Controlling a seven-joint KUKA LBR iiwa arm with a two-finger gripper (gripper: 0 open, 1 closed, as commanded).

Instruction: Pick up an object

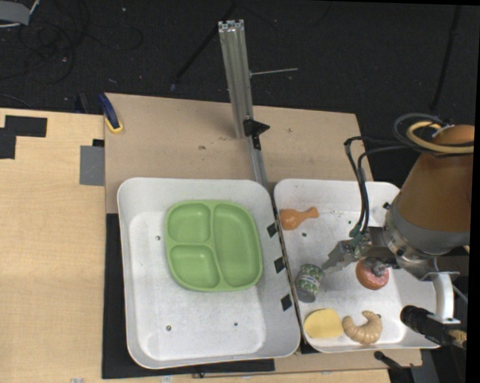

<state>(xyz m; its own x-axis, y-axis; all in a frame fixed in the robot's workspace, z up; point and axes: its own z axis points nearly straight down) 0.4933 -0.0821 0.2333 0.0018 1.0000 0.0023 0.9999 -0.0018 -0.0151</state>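
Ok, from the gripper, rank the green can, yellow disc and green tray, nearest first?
From the gripper:
1. Green can, just left of it and toward the front, in the right bin.
2. Yellow disc, at that bin's front edge.
3. Green tray, over in the left bin.

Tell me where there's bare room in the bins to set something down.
Left bin: bare floor below the green divided plate. Right bin is crowded: orange toy, mottled can, red ball, yellow disc, tan croissant-like toy, hand.
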